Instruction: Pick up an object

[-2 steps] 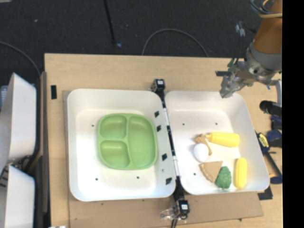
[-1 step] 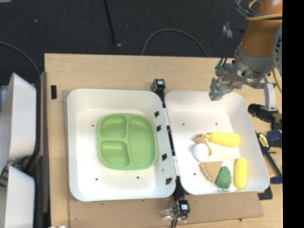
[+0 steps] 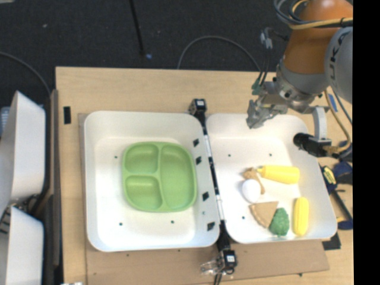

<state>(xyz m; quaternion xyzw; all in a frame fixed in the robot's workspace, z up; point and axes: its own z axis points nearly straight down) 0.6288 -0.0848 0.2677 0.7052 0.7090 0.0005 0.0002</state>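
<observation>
From above, the wooden worktop [image 3: 71,88] carries two shallow white bins side by side. The left bin [image 3: 101,135] holds a light green divided tray [image 3: 159,176] with three compartments, lying flat near the bin's middle.

The right bin [image 3: 237,141] holds a cluster of small toy foods in its near right part. A yellow corn cob [image 3: 280,174] lies crosswise, farthest back in the group. Just left of it is a small tan piece [image 3: 253,174], too small to identify, and touching that on the near side is a white egg [image 3: 252,189]. Nearer still lies a tan wedge [image 3: 263,211] like a slice of bread or pizza, with a green broccoli floret [image 3: 279,222] against its right edge. A second yellow piece [image 3: 301,216], elongated and set lengthwise, sits just right of the broccoli.

The arm comes in from the right, its orange band [image 3: 309,31] high at the far right. The gripper [image 3: 257,119] hangs over the far edge of the right bin, well apart from the toy foods. Nothing sits in the jaws; whether they are apart or together cannot be told from this angle.
</observation>
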